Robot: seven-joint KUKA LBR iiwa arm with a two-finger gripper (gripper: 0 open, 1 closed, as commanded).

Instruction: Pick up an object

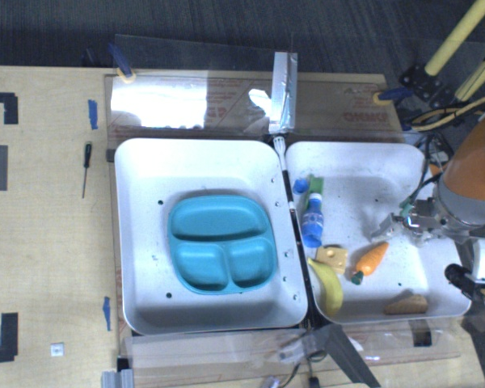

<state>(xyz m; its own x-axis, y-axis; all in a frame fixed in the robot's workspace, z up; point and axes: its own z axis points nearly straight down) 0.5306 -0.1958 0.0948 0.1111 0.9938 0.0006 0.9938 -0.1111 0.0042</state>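
The tool is positioned low in the right bin, just beside the carrot; its state cannot be determined.

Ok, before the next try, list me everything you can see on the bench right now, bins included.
Bins: two, white, side by side.
Divided tray: one, light blue, in left bin.
Bottle: one, blue with green, right bin by divider.
Banana: one, yellow, right bin front.
Carrot: one, orange, right bin centre.
Small block: one, yellowish, above banana.
Brown oblong item: one, right bin front edge.
Screwdriver: one, dark, bench left.
End effector: one, grey, over right bin's right side.
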